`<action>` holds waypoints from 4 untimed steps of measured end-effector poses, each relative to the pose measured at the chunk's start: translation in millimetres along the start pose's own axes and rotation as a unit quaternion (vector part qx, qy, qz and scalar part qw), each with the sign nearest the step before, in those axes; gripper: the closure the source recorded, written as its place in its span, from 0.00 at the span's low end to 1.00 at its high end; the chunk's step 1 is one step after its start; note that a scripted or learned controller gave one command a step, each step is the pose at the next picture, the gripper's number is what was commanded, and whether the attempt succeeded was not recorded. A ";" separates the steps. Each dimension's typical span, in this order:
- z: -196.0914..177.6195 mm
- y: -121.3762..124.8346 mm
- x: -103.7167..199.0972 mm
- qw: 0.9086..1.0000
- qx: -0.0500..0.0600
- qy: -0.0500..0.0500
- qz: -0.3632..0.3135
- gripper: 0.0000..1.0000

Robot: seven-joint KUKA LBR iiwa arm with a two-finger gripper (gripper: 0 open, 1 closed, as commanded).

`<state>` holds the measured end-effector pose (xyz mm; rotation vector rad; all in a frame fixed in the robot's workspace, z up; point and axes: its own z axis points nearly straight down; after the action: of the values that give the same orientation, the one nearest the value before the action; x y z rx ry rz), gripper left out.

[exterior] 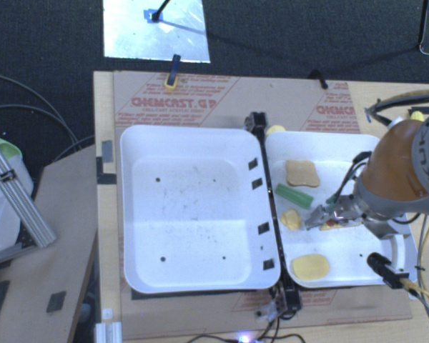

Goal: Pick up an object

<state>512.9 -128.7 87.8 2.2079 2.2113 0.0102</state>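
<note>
The gripper (319, 219) hangs low inside the right shallow white bin (357, 274); whether it grips anything cannot be told. Just left of it lies a small yellow lump (292, 220), just above-left a green cylinder (294, 195), farther up a tan bread-like slab (301, 173), below it a flat yellow oval (310, 266).

Grey arm (423, 156), orange band (393, 166)
</note>
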 end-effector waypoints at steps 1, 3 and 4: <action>-14.4 79.6 1.8 1.000 0.003 0.003 -0.003 0.00; 2.1 -26.4 -77.8 1.000 0.006 0.004 0.001 0.00; -174.3 16.3 -79.6 1.000 -0.002 0.000 -0.003 0.00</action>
<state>526.4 -207.0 262.9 2.1990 2.2155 0.0145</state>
